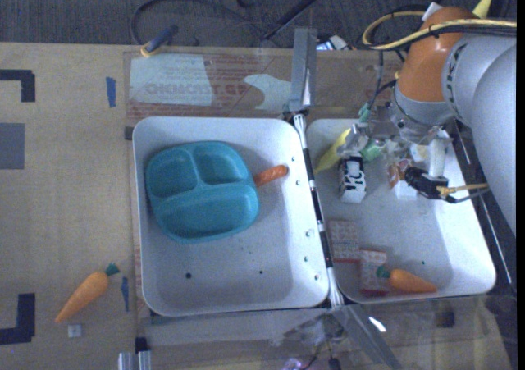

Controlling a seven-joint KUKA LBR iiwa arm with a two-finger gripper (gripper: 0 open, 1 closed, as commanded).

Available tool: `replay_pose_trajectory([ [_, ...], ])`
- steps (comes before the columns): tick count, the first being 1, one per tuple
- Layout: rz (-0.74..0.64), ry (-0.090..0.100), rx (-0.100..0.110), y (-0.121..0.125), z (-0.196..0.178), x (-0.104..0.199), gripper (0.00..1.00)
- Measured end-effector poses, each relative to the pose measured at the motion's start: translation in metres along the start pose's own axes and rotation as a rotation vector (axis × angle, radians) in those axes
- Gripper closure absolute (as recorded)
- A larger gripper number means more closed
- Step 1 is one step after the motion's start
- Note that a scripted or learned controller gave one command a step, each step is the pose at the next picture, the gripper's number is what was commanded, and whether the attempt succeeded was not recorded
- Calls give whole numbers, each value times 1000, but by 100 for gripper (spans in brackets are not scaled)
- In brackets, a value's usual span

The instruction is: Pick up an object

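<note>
A tan bench [57,221] holds two white bins [238,278], with dark floor beyond. The gripper [385,143] hangs low over the right bin's far clutter; its opening cannot be told.

Small black-and-white carton [352,178] upright in right bin, near its left wall

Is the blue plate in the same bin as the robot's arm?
No, the blue plate lies in the left bin, while the arm reaches over the right bin.
</note>
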State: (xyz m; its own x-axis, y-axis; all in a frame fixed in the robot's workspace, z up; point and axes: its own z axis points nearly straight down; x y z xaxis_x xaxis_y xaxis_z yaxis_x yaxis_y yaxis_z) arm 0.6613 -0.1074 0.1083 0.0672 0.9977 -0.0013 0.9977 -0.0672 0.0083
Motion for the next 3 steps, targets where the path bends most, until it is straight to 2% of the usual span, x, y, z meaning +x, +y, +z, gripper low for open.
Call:
replay_pose_trajectory([
  [1, 2, -5, 14, -2, -10, -3, 100],
  [2, 314, -1, 7, 3, -129, 57, 100],
  [3, 356, 0, 7, -11, -149, 123, 100],
])
